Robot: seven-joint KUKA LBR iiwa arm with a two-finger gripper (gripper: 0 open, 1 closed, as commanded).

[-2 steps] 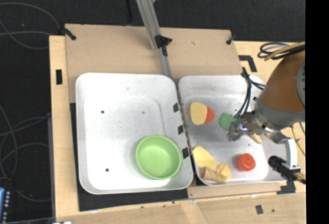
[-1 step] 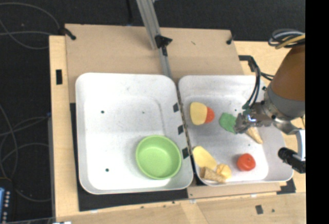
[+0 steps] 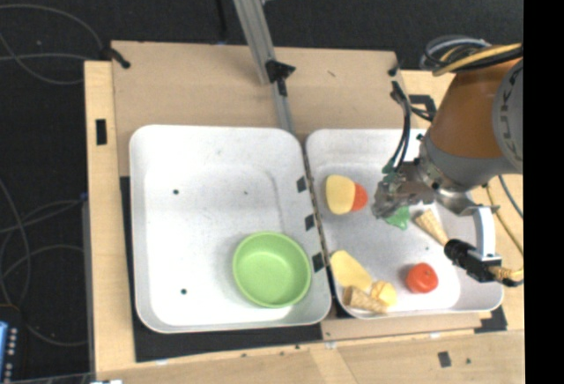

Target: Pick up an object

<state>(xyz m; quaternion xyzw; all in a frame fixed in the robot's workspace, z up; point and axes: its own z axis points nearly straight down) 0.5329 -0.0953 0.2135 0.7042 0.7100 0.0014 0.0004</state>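
Nearest the camera, at the bottom of the right bin (image 3: pixel 352 147): a yellow wedge-shaped piece (image 3: pixel 350 268) with a small tan-yellow chunk (image 3: pixel 374 295) touching it. The likely target is a small green object (image 3: pixel 399 219), mid-right of frame, directly under the gripper (image 3: pixel 394 202) and mostly hidden by it. Can't tell how wide the gripper is set, or whether it holds anything. Judgement: the green thing looks like a light, stiff plastic toy, maybe slick; pinch across its narrow sides. Just left of it, a yellow-and-orange rounded piece (image 3: pixel 342 195). To its right, a tan wedge (image 3: pixel 430 225). Lower right, a red tomato-like ball (image 3: pixel 422 278). Left bin (image 3: pixel 176 153) holds a green bowl (image 3: pixel 271 269), lower centre of frame.
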